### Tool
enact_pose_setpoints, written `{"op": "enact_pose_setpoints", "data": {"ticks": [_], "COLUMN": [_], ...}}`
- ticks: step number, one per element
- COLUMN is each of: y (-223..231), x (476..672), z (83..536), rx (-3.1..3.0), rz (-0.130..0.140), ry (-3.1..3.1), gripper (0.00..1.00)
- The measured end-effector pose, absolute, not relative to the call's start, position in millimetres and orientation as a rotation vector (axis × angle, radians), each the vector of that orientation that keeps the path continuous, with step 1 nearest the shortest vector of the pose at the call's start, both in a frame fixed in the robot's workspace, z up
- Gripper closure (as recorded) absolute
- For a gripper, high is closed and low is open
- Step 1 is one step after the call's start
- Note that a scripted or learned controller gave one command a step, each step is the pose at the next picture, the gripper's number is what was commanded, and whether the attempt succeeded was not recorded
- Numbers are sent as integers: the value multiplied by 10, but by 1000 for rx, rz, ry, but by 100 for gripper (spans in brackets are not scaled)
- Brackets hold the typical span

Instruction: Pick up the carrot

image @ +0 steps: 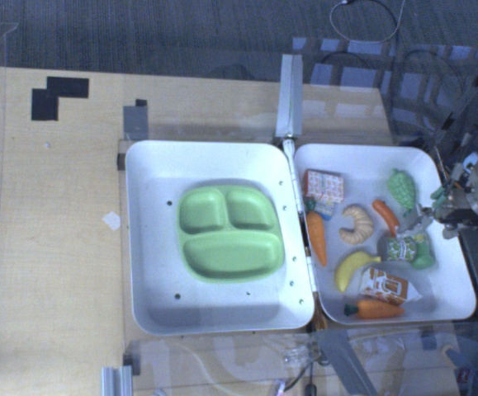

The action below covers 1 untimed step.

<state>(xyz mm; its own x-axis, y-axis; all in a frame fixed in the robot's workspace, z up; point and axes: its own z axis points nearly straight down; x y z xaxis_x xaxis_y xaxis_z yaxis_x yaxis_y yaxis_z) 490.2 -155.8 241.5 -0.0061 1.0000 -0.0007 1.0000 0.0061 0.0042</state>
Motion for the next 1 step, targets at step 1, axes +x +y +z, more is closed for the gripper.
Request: {"op": "enact_pose_setpoints", "data": {"ticks": [1], "y": [-862], "x": [5166], "z": [1969], "rx": [1799], "rz": [5], "ry": [2570], "gripper": [0]}}
